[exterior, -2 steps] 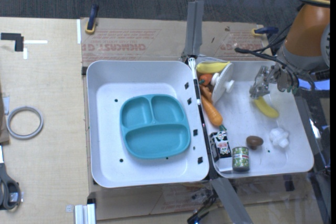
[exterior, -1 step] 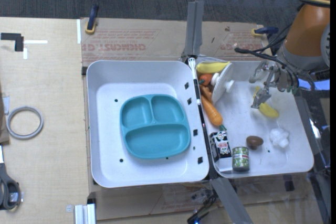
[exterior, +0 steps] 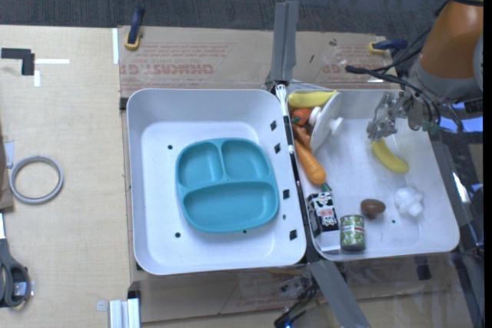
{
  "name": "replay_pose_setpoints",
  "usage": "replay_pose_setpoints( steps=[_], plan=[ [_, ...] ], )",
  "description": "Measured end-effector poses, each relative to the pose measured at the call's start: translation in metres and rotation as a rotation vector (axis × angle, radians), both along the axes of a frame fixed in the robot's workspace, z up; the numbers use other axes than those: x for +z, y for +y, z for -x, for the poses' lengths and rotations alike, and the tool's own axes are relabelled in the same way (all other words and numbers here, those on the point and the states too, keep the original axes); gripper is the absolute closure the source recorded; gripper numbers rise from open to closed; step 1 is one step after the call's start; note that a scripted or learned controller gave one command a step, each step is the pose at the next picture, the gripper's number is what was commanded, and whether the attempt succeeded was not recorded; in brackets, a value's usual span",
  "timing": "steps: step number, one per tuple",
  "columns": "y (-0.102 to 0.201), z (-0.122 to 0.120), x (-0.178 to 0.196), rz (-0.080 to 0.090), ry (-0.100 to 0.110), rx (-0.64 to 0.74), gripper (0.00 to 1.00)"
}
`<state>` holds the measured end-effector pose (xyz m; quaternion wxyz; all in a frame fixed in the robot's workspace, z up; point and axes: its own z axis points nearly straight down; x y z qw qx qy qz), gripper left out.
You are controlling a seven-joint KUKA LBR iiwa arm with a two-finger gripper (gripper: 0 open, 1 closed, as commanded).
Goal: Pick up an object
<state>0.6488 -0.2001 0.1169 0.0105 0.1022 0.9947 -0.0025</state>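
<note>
Divided plate [exterior: 227,185] set in the left bin [exterior: 146,165], banana [exterior: 389,157] in the right bin [exterior: 430,230] beneath the gripper [exterior: 382,125], carrot [exterior: 310,162] laid along its left wall, can [exterior: 353,233] at its front edge.

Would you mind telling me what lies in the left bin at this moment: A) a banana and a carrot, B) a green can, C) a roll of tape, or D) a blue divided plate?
D: the blue divided plate lies flat in the middle of the left bin, while the fruit, carrot and green can sit in the right bin.
</note>
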Motion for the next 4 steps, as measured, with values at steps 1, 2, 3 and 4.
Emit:
replay_pose_setpoints(
  steps=[1, 2, 3, 4],
  plan=[
    [0.000, 0.000, 0.000, 0.000, 0.000, 0.000, 0.00],
    [-0.007, 0.008, -0.023, -0.008, 0.015, -0.137, 0.00],
    [-0.007, 0.006, -0.012, -0.005, 0.008, -0.134, 1.00],
    [-0.006, 0.006, -0.012, -0.005, 0.008, -0.134, 0.00]
  ],
)
